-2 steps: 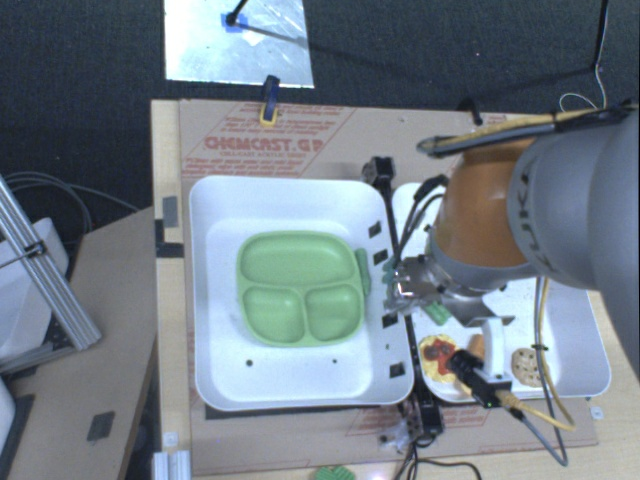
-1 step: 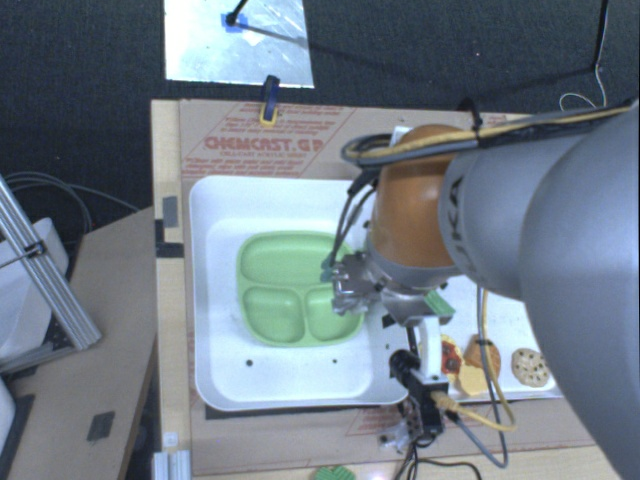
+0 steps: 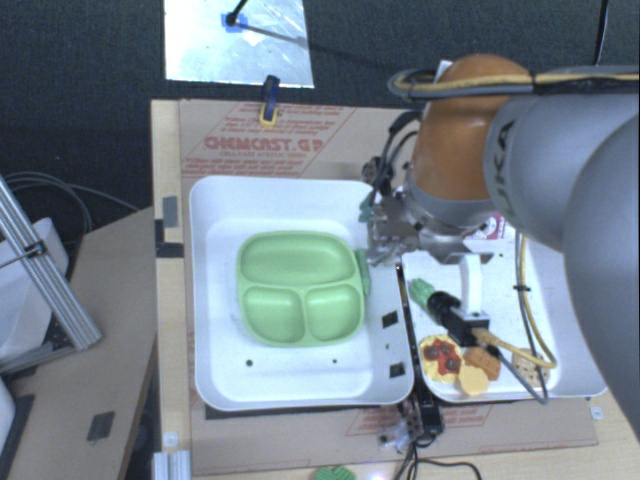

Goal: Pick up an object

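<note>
A green divided tray (image 3: 300, 286) lies flat in the left bin (image 3: 215, 218). In the right bin (image 3: 545, 368) I see a small green object (image 3: 419, 291) near the divider, with a yellow toy plate of red food pieces (image 3: 443, 357) and a brown piece (image 3: 480, 365) at the front. The arm's orange band (image 3: 462, 128) and grey wrist cover most of the right bin. The gripper (image 3: 381, 236) hangs at the divider between the bins, just beyond the tray's right rim and behind the green object. Nothing shows in its grasp.
A cardboard sheet (image 3: 265, 138) lies under both bins. A shiny foil square (image 3: 238, 28) lies beyond it at the back. Metal framing (image 3: 40, 278) stands at the left. Cables trail at the bench's front edge (image 3: 415, 433).
</note>
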Controlling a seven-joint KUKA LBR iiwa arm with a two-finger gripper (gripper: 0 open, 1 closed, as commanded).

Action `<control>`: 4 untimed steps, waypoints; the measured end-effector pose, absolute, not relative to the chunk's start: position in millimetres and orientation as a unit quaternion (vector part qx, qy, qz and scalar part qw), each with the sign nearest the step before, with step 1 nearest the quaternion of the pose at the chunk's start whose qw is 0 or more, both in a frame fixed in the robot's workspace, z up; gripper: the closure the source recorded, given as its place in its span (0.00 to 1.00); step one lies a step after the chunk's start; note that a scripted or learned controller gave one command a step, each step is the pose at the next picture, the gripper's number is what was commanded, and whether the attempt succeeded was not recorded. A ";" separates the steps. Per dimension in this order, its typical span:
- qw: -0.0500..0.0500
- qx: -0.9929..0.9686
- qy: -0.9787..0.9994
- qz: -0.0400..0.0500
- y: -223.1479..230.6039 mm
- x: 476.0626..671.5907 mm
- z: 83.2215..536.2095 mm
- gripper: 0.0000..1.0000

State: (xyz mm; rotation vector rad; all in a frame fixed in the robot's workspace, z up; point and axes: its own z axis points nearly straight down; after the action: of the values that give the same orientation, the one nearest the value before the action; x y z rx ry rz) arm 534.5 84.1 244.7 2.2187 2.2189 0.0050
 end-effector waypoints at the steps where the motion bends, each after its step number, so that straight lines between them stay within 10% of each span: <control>1: -0.003 0.703 0.711 -0.001 158.1 487.6 189.2 1.00; 2: 0.005 0.708 0.707 0.004 116.6 567.0 271.7 1.00; 3: -0.003 0.703 0.711 -0.002 202.1 495.9 204.1 1.00; 4: 0.006 0.709 0.706 0.007 139.3 553.6 343.4 1.00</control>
State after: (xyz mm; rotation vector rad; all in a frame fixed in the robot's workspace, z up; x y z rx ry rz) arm 553.6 139.3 343.4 2.2173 2.2083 0.0231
